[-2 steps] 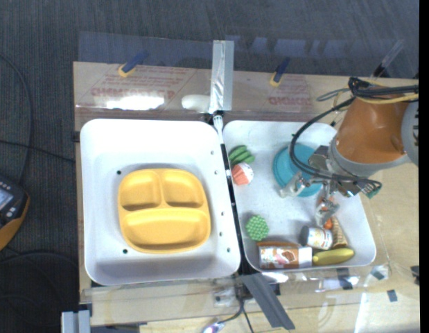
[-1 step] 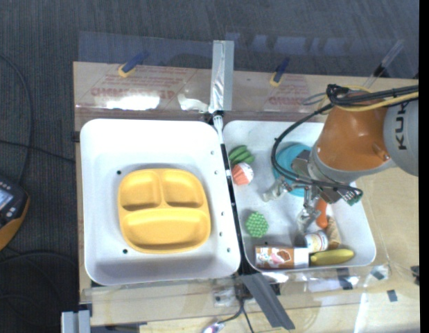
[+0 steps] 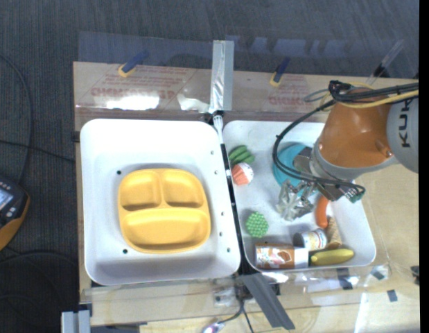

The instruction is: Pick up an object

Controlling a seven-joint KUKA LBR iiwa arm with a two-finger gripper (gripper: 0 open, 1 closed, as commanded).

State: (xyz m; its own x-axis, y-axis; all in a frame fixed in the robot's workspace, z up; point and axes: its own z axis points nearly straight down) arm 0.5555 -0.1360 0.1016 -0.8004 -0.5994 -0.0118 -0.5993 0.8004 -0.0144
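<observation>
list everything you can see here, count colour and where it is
bins: 2, white, side by side on the bench
tray: 1, yellow, three compartments, in the left bin
spiky ball: 1, green, middle of the right bin
strawberry toy: 1, orange-red and white, right bin by the divider
green toy: 1, green, just above the strawberry toy
bottle: 1, brown label, lying along the right bin's front wall
yellow piece: 1, olive-yellow, right of the bottle
carrot toy: 1, orange, right bin
bowl: 1, teal, under the arm
arm: 1, grey and orange, over the right bin
gripper: 1, metallic, low in the right bin

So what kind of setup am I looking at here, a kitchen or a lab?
Most likely a robot grasping test bench in a lab, not a kitchen. Two white bins sit side by side on a board over carpet, one holding a yellow divided tray, the other toy food and small bottles, with the pincer above them.
</observation>
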